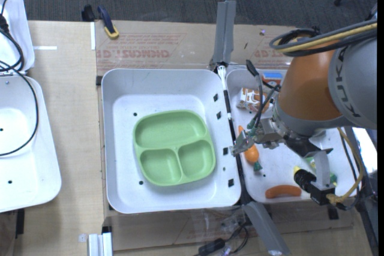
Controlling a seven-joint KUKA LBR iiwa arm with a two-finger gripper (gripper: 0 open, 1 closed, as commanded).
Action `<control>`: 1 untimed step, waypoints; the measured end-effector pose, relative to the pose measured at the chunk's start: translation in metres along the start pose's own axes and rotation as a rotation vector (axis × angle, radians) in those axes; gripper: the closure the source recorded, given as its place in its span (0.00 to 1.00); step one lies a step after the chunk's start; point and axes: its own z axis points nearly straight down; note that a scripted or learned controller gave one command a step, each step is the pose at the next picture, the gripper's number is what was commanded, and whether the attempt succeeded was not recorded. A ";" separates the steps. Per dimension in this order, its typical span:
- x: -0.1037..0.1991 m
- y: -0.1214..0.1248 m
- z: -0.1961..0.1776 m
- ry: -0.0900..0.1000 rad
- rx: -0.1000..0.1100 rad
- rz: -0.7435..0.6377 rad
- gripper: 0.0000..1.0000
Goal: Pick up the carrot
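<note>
The carrot [252, 153] lies at nine o'clock in the right bin [273, 193], beside the shared wall. The tool [247, 142] hangs just above it, poised to grasp; how far open it is cannot be told.

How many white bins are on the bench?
2: the shallow white left bin holds a green divided plate; the shallow white right bin sits under the arm.
</note>
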 end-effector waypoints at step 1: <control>-0.045 -0.007 0.008 0.001 0.000 -0.009 0.00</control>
